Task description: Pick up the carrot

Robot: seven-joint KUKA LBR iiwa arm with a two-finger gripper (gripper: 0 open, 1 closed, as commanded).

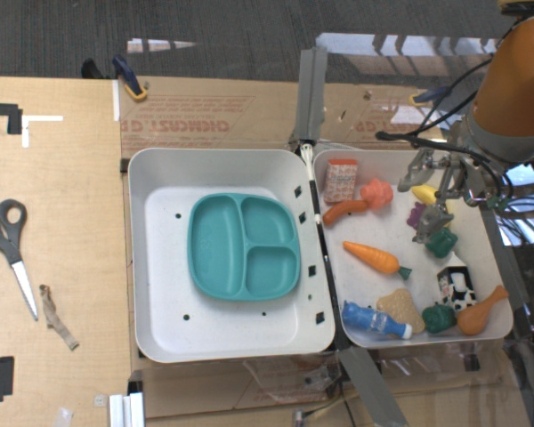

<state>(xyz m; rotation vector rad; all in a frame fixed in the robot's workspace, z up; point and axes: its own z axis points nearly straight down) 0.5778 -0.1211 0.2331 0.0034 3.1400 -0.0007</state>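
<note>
The carrot [371, 256], orange with a small green top at its right end, lies flat near the middle of the right bin [494, 256], pointing left. My gripper [432, 221] hangs over the bin's upper right part, above and to the right of the carrot and well apart from it. It sits right among a purple grape bunch [416, 213], a green toy [441, 242] and a yellow piece [424, 194]. Nothing shows as held.
Around the carrot lie a red sausage [345, 210], a pink toy [376, 192], a small carton [342, 179], a blue bottle [376, 321], a cookie [400, 306], a green pepper [437, 318], a cow figure [456, 287] and a drumstick [481, 311]. The left bin [151, 265] holds a teal divided plate [245, 245].
</note>
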